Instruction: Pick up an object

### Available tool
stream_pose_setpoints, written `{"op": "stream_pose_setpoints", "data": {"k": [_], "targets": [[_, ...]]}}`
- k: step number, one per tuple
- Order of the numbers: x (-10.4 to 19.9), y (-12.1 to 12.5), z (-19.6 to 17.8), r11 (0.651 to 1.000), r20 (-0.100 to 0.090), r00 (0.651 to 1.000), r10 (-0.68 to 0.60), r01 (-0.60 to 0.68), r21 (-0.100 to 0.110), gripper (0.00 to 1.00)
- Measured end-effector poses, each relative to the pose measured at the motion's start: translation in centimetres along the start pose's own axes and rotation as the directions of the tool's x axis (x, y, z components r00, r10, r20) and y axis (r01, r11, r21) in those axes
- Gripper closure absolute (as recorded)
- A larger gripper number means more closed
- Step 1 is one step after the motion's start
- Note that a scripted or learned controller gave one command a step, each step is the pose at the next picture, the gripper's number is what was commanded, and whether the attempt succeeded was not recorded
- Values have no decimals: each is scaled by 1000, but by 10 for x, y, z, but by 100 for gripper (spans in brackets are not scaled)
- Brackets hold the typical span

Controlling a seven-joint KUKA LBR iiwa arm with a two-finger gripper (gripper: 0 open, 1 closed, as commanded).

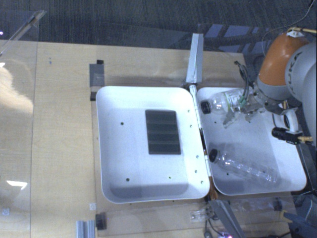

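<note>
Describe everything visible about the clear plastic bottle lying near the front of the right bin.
The clear plastic bottle looks transparent and slightly crumpled, with a dark cap at its left end. It lies on its side on the floor of the right bin, slanting from the cap near the bin's left wall down toward the front right corner. It looks empty. Nothing grips it; the gripper is farther back in the bin.

Arm comes in from the right edge, grey body with the orange band (275, 58) sitting high at upper right. Wrist angles down and to the left. Claw (237, 112) is low, its metal fingers (229, 118) pointing left and slightly down. Finger spacing unreadable from this angle. A black cable loops beside the wrist.
</note>
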State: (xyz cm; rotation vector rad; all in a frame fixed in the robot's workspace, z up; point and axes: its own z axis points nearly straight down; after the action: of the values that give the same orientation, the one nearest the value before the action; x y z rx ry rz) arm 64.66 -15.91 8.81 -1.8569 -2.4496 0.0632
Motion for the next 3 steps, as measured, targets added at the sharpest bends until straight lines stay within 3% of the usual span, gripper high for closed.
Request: {"op": "stream_pose_setpoints", "data": {"k": [1,2,3], "targets": [[-12,-1,5,999,-22,999,-35,35,4,0],[-42,-37,3,950,36,951,-306,307,-46,0],[-6,7,0,959,52,961,-273,276,-64,0]]}}
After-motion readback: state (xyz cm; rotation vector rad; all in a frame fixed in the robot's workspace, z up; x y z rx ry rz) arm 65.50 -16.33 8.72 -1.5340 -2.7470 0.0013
